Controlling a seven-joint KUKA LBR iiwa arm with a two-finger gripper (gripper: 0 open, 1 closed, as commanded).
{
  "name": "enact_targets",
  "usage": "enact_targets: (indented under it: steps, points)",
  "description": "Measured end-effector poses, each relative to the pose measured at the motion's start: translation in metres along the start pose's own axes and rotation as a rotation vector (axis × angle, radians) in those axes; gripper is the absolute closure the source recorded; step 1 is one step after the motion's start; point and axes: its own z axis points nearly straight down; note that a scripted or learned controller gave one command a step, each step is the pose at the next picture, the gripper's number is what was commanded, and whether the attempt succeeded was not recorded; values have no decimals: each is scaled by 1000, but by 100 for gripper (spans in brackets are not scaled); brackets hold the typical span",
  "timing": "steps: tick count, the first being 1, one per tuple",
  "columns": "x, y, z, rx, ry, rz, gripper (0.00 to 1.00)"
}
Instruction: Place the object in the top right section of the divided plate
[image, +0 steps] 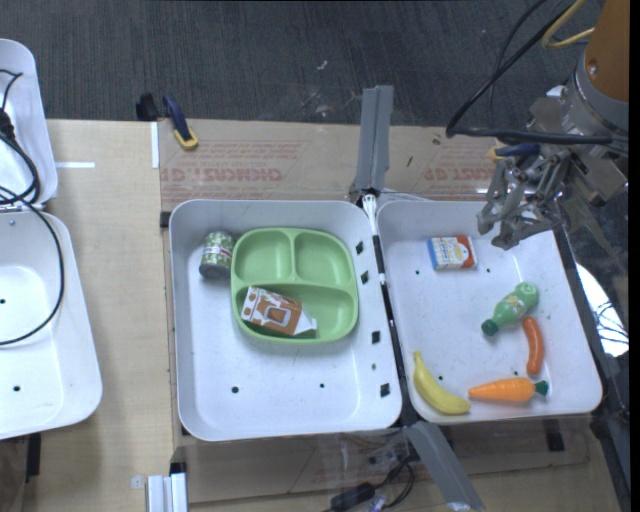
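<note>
I saw the two-finger gripper (512, 222) hanging unclenched and empty at the right white bin's (570, 395) far edge; I judged it should descend squarely over the small red-and-white carton (451, 252) before lifting it toward the green divided plate (296, 284)

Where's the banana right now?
The banana lies in the right bin's near-left corner in the camera view, just left of the carrot and below the green bottle.

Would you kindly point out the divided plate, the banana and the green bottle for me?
divided plate (322, 252): camera view, on the floor of its top right section.
banana (436, 389): camera view, on the middle of its curved body.
green bottle (511, 308): camera view, on its body, below the cap end.
</note>
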Motion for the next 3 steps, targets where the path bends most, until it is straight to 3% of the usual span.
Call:
enact_targets:
  steps: [1,2,3]
  points:
    - [27,-12,164,-1,3,81,100]
    - [21,35,207,-2,4,125,100]
    - [26,50,243,-1,4,59,100]
